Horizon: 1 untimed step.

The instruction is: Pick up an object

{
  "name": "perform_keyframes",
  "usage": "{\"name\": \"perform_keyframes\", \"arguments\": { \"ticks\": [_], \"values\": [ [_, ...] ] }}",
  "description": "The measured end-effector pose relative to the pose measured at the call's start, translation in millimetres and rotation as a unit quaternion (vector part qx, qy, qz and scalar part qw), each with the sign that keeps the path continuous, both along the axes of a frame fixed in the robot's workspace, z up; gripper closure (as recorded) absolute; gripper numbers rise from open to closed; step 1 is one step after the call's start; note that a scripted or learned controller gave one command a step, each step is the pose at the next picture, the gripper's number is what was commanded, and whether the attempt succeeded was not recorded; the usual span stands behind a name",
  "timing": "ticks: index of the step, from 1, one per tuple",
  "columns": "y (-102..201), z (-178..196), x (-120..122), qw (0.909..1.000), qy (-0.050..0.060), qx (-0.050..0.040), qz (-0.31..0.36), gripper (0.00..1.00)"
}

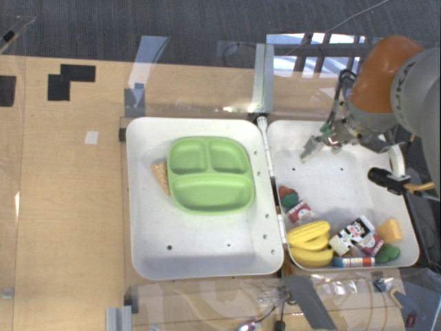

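Gripper (308,150) fingers hard to judge, above right bin (344,185); carton (358,234) print too small to read.

In my right bin (344,185), toys crowd the near edge: yellow bananas (310,243) lying flat, a small white carton (355,236), an orange wedge (390,229), a strawberry (288,197).

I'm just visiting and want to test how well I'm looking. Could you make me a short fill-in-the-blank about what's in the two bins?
1. The green tray lies in the ____ bin.
2. The bananas are ____ in colour.
3. The bananas lie in the bin on the ____.
4. The tray has ____ compartments.

Missing words: left; yellow; right; three
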State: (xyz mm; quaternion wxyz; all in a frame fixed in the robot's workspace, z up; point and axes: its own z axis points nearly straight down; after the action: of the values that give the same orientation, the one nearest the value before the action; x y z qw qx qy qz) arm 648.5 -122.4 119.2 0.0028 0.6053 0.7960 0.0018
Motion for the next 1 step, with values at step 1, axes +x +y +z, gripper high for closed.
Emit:
{"name": "perform_keyframes", "arguments": {
  "ticks": [1],
  "values": [
    [28.6, 29.9, 22.3, 1.0000, -0.001, 0.0004, -0.007, 0.00]
  ]
}}
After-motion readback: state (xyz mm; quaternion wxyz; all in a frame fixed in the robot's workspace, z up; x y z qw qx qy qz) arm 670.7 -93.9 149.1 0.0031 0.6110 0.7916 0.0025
